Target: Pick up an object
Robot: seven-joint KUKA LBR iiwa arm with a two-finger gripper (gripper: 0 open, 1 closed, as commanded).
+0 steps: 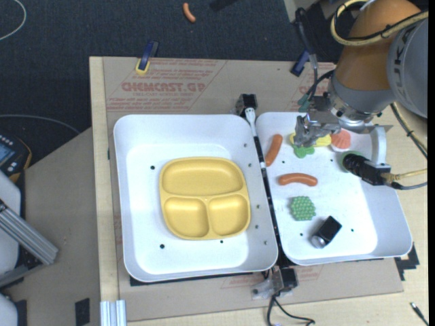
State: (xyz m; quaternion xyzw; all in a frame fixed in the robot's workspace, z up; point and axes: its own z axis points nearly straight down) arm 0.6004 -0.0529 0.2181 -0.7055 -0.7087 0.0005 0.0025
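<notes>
My gripper [308, 133] hangs low over the far part of the right bin [380, 240], right above a small green piece [303, 151] with a yellow piece [320, 142] beside it. A red-pink round item [341, 140] lies just right of them. One orange sausage [273, 149] lies slanted near the bin's left wall, and a second one [297, 179] lies flat in the middle. Nearer the front are a green knobbly item [302, 208] and a black block [326, 230].
The left bin [136, 148] holds a yellow divided plate [204, 197]. A black cable plug [360, 167] hangs off the arm over the right bin. Clamps [145, 58] sit on the bench's far edge. A small orange thing [189, 11] lies on the dark floor.
</notes>
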